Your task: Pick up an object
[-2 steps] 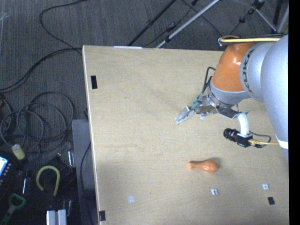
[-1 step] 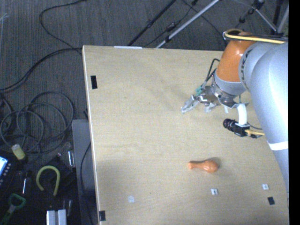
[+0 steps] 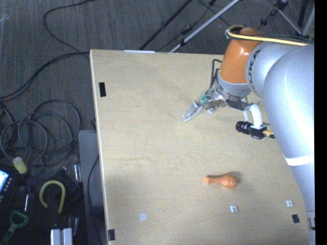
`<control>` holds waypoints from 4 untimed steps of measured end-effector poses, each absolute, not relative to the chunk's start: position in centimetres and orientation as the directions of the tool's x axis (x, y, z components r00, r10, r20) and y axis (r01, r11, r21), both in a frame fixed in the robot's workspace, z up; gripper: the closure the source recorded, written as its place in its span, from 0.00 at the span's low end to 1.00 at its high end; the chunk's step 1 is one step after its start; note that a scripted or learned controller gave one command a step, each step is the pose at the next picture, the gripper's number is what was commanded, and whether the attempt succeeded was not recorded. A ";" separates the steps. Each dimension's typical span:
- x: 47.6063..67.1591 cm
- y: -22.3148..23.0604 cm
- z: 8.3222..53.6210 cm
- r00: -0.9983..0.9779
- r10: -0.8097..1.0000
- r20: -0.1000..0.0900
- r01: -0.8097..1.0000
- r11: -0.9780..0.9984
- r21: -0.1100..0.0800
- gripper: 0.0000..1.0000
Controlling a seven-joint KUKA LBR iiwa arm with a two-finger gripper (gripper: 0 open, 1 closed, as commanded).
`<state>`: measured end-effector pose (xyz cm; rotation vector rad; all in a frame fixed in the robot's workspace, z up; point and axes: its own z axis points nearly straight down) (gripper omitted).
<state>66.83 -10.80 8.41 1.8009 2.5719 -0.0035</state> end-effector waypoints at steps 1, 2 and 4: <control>66.8 -14.9 18.2 0.033 0.999 -0.004 0.999 -0.033 -0.002 0.00; 66.8 -20.2 16.2 -0.092 0.996 -0.004 0.996 0.092 -0.001 0.00; 66.9 -22.2 8.5 -0.749 0.663 -0.003 0.663 0.749 0.000 0.00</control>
